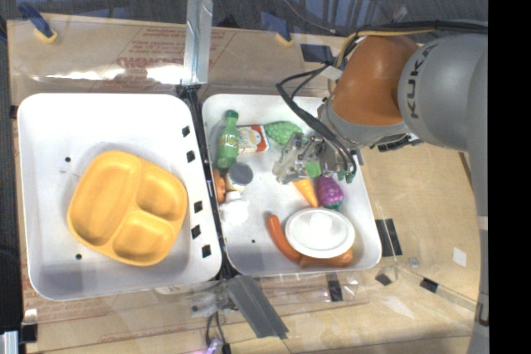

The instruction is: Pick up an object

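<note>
My gripper hangs low in the right bin, near its middle. An orange carrot and a purple grape-like toy lie just below it. Just above it sits a green leafy toy, and a small green piece shows right against the gripper. A green bottle and a red-and-white packet lie to the left. Further left of the gripper lies a grey round piece.
A white bowl sits at the right bin's front with a red sausage beside it and an orange piece under its edge. The left bin holds a yellow divided plate. The grey arm spans the right side.
</note>
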Tool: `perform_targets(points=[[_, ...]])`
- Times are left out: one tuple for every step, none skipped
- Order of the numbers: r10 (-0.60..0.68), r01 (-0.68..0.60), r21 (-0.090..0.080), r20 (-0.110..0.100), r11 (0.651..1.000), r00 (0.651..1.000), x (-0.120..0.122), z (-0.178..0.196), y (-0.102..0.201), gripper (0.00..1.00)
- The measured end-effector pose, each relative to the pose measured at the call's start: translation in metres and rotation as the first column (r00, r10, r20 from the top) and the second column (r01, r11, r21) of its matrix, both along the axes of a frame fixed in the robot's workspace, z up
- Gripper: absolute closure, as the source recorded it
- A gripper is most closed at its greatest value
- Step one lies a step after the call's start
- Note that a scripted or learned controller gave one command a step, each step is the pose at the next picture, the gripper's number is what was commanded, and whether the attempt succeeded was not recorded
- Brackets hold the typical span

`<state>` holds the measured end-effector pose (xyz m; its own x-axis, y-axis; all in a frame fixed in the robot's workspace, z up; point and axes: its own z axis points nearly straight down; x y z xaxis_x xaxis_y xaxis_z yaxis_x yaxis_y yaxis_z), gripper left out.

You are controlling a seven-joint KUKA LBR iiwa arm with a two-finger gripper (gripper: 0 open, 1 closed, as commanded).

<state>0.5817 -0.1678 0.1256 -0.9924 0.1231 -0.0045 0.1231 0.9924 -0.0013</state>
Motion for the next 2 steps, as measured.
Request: perform_targets(points=[[0.249, -0.249, -0.002, 0.001, 0.969, 0.969, 0.0465, 0.0082, -0.0419, 1.0], [0.249, -0.249, -0.001, 0.001, 0.969, 0.969, 0.0464, 0.0079, -0.0418, 0.0]])
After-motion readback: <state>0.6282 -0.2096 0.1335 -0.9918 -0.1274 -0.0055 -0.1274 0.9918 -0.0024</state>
